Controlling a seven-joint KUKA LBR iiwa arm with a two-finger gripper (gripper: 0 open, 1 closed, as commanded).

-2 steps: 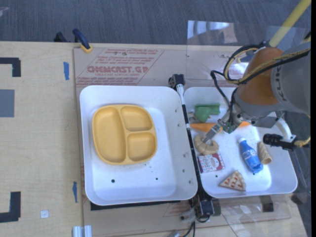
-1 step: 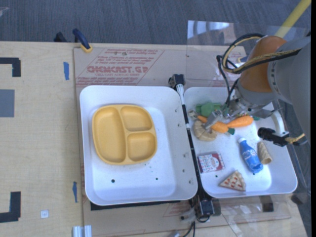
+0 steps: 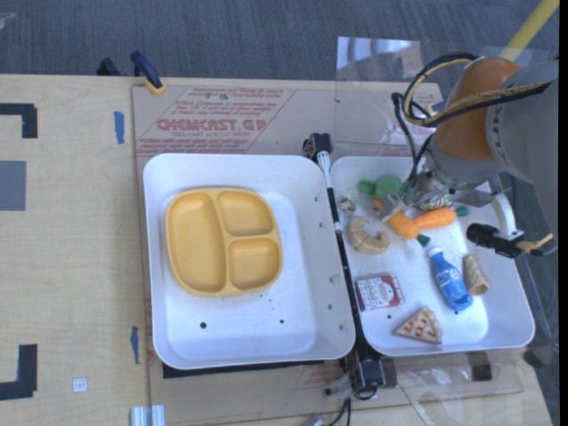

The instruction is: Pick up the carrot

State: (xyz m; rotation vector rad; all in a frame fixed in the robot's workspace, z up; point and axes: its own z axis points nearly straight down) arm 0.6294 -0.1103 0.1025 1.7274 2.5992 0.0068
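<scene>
step: reach to grasp | orange toy carrot with green top [image 3: 421, 221] lies in right shallow white bin [image 3: 510, 322], upper middle | two-finger gripper [image 3: 415, 195] just above it, jaw state cannot tell | next: descend, straddle carrot, close

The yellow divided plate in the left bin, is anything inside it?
Nothing lies in the yellow three-compartment plastic plate; all its sections show bare. The plate covers the shallow white left bin floor beneath, so that stays unseen.
</scene>
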